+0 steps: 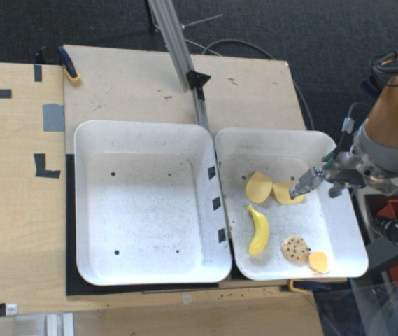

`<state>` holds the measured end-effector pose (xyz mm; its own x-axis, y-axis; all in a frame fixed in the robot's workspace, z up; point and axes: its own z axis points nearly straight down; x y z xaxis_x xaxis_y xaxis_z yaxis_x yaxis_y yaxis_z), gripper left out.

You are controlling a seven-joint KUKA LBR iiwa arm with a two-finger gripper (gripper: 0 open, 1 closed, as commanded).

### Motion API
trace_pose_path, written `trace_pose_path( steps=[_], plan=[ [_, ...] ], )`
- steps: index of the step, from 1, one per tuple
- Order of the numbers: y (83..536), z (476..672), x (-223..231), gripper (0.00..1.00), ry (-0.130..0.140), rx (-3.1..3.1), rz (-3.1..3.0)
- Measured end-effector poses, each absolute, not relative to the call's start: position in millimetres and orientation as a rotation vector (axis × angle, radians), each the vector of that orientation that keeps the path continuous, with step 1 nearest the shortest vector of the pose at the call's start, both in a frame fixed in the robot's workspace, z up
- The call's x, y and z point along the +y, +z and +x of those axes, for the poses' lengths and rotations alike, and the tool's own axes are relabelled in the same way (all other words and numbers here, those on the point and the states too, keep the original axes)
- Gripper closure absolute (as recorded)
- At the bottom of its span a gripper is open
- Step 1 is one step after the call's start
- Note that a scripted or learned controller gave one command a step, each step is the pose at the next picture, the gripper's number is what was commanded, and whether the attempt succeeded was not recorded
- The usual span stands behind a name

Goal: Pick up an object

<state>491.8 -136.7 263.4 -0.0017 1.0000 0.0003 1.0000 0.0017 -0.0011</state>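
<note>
The right bin (275, 142) holds a pale yellow round piece (258, 187), a yellow wedge-shaped piece (282, 193) beside it, a banana (258, 230), a chocolate-chip cookie (294, 248) and a small orange round piece (318, 261). My gripper (303, 185) reaches in from the right, low over the right bin, its tip right at the yellow wedge's right edge. From this angle it is unclear whether the tip touches the wedge. The grey wrist with its orange band (387, 117) stands at the right edge of the view.
The left bin (143, 201) lies next to the right one, with a dark divider (216, 201) between them. A metal pole (174, 40) slants over the bench behind the bins. A blue and yellow clamp (68, 64) sits at the bench's far left corner.
</note>
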Motion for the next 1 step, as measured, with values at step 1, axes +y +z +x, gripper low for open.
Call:
trace_pose_path(
  steps=[1],
  plan=[
    [263.4,491.7,-136.8,0.00,0.001,-2.223,-2.219]
  ],
)
